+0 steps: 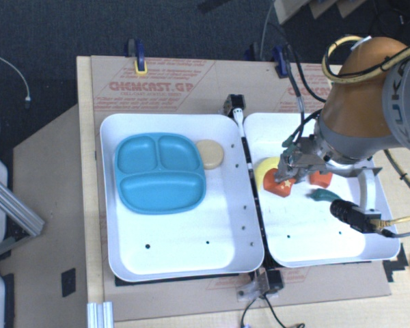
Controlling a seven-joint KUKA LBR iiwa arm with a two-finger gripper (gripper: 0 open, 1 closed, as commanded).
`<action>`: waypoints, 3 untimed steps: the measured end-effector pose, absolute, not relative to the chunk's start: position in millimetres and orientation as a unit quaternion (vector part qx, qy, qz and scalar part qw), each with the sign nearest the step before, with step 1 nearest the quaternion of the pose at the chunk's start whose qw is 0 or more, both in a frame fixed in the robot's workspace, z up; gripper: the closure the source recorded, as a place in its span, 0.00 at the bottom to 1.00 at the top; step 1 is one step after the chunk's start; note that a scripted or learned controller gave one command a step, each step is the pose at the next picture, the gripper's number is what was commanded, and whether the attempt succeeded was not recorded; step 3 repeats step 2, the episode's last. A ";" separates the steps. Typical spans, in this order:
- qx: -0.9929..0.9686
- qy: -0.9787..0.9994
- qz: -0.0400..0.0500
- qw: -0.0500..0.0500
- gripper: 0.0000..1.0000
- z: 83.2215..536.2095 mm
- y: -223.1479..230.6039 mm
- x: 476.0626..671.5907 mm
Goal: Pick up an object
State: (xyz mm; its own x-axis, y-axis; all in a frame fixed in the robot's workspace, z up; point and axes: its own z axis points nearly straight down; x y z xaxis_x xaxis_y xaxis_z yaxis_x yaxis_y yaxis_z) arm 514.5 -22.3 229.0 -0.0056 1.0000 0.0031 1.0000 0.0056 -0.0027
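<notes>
I'm looking at the right bin, where the arm has its gripper low over a small cluster of toys at about nine o'clock of that bin. The nearest piece is a red-orange toy with a yellow one touching it at ten o'clock; another orange piece sits just beside the gripper at three o'clock, and a teal bit lies at four o'clock. I judge the red-orange toy to be light, hard plastic, smooth and a little slippery, not fragile; I'd take it across its narrower sides, away from the yellow neighbour. Whether the claw is spread or pinched I cannot tell from here; the metal parts blur together above the toy, and nothing is visibly held. The arm comes in from three o'clock, its orange band bulking above the wrist, which points steeply down into the bin. The left bin carries a blue divided plate and a tan disc at its two o'clock.
</notes>
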 end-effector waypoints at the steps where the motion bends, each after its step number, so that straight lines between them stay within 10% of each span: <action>1: -0.705 -0.709 -0.001 0.000 1.00 232.8 34.3 527.2; 3: -0.705 -0.710 -0.001 0.000 1.00 239.6 91.3 527.7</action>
